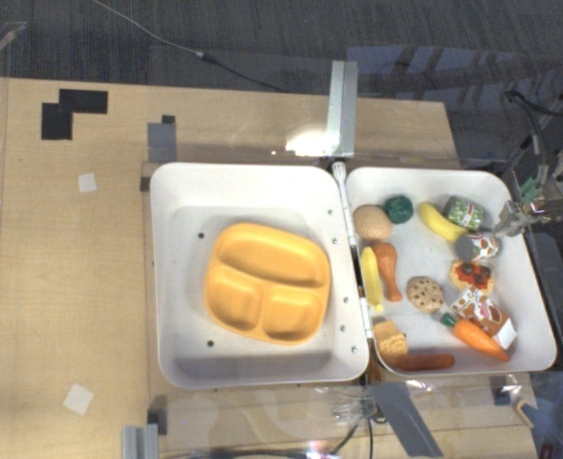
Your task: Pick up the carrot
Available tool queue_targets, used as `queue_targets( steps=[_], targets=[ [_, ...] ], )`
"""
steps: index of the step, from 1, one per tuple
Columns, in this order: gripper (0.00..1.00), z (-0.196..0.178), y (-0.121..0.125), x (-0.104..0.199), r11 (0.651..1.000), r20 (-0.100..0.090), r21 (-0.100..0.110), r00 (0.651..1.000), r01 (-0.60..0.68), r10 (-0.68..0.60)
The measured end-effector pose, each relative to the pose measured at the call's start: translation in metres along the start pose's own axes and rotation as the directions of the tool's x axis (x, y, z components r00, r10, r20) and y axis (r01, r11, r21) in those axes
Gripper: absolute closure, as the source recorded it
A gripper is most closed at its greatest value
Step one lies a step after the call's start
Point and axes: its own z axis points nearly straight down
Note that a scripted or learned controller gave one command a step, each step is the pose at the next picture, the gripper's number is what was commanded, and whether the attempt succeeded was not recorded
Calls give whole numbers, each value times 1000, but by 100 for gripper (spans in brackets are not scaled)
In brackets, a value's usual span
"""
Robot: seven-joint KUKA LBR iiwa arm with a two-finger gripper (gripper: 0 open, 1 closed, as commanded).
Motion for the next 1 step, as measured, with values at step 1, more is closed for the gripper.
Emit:
queue_targets(
  steps=[1],
  targets=[
    [100, 34, 54, -8, 993, 1, -5, 993, -116, 116]
  ],
)
